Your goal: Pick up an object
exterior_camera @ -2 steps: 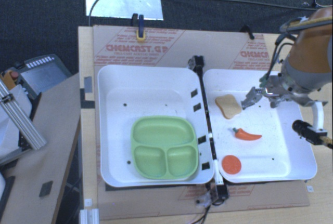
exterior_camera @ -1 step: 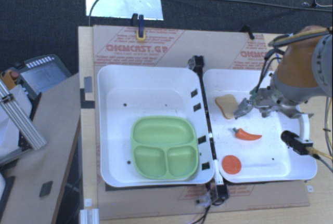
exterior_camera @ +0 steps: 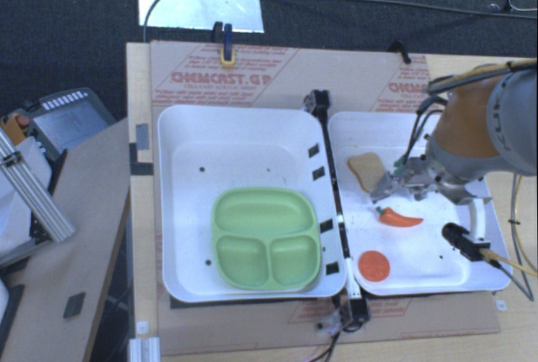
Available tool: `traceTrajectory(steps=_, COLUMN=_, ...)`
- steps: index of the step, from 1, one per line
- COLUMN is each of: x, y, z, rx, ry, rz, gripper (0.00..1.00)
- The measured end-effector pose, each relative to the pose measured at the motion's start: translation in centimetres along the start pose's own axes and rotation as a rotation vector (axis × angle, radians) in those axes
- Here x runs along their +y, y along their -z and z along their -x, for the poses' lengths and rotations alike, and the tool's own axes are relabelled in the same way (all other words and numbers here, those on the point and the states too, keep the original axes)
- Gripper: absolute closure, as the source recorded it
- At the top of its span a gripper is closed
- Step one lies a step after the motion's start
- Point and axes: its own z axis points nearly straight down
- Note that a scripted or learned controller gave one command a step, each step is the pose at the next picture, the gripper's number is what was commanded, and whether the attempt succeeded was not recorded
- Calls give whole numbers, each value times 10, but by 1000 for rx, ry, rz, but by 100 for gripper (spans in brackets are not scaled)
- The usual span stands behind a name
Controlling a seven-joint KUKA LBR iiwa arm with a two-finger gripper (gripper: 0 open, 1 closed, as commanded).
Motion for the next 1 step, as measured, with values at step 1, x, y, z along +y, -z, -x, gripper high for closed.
traceTrajectory(steps=1, x=1, y=14, z=0, rx=-1, ry=2, rz=5, gripper=100)
